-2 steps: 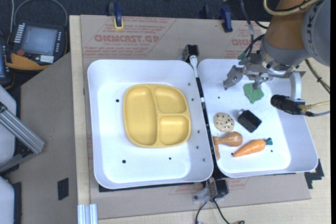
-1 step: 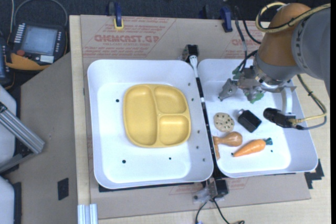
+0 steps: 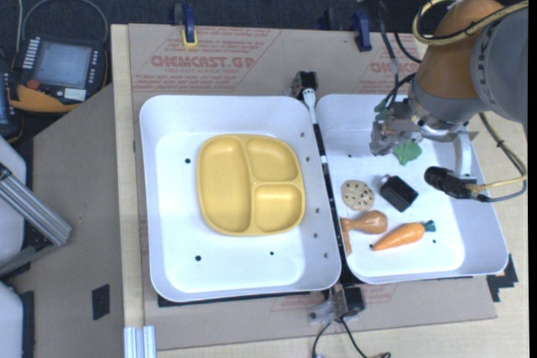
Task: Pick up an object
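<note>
In the right bin [image 3: 478, 251], the jaws [image 3: 394, 142] hang above a green object [image 3: 409, 153]; I cannot tell whether they grip it. Below it lie a black block [image 3: 398, 192], cookie [image 3: 357, 195] and carrot [image 3: 399, 236].

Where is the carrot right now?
The carrot lies in the right-hand bin, near its front edge, just right of the tan squash-shaped toy and below the small black block.
</note>
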`<state>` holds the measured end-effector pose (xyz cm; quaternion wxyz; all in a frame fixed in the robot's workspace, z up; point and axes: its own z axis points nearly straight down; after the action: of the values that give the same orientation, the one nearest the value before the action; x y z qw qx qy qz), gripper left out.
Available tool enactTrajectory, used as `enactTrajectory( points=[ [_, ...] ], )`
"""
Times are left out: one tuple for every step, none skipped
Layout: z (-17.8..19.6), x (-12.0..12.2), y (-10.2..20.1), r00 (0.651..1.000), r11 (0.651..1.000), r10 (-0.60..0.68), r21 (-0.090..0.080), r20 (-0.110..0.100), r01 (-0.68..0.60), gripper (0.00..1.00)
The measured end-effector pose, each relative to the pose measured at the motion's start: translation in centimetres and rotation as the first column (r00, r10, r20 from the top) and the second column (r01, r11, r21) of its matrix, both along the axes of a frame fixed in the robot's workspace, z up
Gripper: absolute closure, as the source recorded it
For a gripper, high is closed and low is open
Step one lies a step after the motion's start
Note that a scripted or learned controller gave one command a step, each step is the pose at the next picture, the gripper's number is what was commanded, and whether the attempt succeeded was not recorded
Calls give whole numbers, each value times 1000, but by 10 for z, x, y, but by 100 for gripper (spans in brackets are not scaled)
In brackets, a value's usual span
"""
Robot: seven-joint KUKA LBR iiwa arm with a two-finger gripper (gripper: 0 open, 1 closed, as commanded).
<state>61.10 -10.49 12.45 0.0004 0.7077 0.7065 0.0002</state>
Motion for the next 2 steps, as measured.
enactTrajectory(
  points=[
    [46, 7, 3, 1000, 1000, 3, -2, 6, -3, 100],
    [106, 1, -1, 1000, 1000, 2, -2, 8, -2, 100]
  ],
)
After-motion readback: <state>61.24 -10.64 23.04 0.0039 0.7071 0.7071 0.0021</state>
